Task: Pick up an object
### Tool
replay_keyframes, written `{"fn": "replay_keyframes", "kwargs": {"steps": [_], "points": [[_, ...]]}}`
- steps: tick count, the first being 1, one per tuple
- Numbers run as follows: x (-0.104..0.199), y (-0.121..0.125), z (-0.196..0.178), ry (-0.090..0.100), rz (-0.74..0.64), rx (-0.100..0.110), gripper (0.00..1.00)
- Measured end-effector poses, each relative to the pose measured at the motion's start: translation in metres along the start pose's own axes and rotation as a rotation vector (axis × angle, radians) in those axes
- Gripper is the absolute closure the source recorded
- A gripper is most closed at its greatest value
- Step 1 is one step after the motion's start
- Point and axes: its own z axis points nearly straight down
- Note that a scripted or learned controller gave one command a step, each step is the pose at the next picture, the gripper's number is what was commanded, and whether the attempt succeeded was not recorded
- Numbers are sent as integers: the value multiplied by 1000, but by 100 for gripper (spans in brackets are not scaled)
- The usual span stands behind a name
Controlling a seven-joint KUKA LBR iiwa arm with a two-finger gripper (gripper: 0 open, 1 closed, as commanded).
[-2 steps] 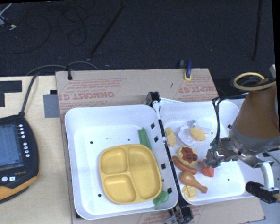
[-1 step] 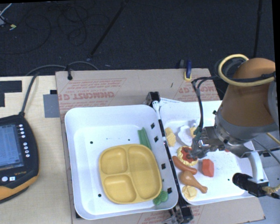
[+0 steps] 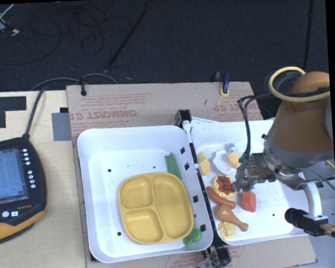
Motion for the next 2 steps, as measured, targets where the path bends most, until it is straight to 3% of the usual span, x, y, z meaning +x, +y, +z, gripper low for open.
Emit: {"fn": "replay_keyframes", "kwargs": {"steps": [1,2], "points": [[-45,-1,55,0,3,4,100],[-45,2,-31,-1,-2,-11,100]]}}
